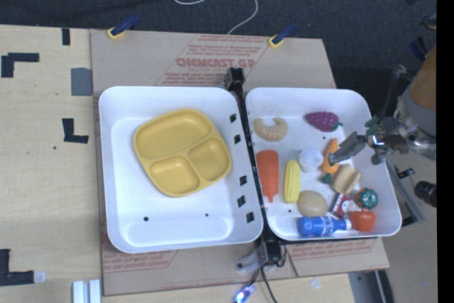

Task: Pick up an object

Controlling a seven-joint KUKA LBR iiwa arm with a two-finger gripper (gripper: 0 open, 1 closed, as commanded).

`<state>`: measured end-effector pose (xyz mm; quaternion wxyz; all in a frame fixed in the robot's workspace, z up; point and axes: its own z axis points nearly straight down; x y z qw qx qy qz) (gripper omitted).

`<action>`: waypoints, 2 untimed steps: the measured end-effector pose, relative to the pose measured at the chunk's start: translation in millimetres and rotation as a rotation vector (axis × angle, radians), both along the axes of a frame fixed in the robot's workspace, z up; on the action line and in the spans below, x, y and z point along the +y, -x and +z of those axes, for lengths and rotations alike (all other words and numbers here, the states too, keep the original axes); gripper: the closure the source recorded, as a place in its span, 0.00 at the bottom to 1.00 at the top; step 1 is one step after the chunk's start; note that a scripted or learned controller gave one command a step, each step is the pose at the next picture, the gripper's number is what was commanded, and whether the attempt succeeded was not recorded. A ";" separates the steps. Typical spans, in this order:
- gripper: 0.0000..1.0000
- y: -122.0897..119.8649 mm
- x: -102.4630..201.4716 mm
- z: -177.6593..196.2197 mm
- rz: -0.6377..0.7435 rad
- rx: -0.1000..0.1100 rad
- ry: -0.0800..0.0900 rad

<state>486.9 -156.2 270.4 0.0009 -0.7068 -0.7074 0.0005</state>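
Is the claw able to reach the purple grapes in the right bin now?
Probably yes. The purple grapes lie alone near the far wall of the right bin, nothing on top, and the claw hovers close by.

A grey metal arm (pixel 418 125) is seen, with an orange band (pixel 428 81) wrapped above the wrist. The gripper (pixel 349 149) end is built from darker grey fingers, and some silvery, shiny bits are bolted on around the wrist.
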 end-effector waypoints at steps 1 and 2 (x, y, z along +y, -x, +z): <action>1.00 -0.2 0.6 9.9 0.001 0.001 0.000; 1.00 3.0 63.5 97.8 0.007 -0.008 0.000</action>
